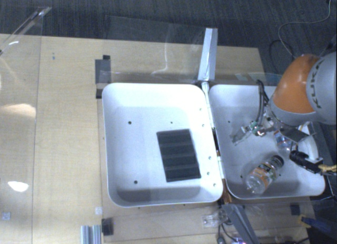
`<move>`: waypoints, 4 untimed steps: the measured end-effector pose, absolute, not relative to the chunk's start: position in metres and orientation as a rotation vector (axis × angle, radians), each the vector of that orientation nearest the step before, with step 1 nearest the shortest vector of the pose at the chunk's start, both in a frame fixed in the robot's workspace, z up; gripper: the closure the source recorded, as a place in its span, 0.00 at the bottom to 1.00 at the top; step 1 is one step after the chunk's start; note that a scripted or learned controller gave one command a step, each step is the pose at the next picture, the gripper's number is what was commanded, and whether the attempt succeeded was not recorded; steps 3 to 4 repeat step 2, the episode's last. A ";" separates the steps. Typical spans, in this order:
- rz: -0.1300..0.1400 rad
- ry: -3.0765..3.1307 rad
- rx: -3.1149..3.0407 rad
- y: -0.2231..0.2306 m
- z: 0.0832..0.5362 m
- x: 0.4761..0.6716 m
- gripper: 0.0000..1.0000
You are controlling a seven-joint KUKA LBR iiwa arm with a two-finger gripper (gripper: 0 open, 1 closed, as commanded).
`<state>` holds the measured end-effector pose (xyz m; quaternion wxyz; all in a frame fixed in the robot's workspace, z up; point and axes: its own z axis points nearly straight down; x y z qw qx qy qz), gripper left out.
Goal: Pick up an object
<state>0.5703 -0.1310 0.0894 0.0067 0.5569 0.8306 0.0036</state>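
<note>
A black ribbed rectangular pad (179,155) lies flat in the middle of the left bin (121,111). In the right bin (231,103), a clear plastic bottle (265,173) lies on its side near the front wall. My gripper (247,131) hangs low over the middle of the right bin, reaching in from the right under the orange band (294,88). It sits up and to the left of the bottle, with a gap between them. Nothing visible is held in it. A small clear item (282,142) lies just right of the gripper, partly under the wrist.
The two bins meet at a shared wall (213,132) between the pad and the gripper. A metal post (208,53) stands behind the bins. A clear panel (31,22) lies at the bench's far left.
</note>
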 end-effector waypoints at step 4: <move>0.024 2.623 1.728 -0.186 0.096 0.608 0.00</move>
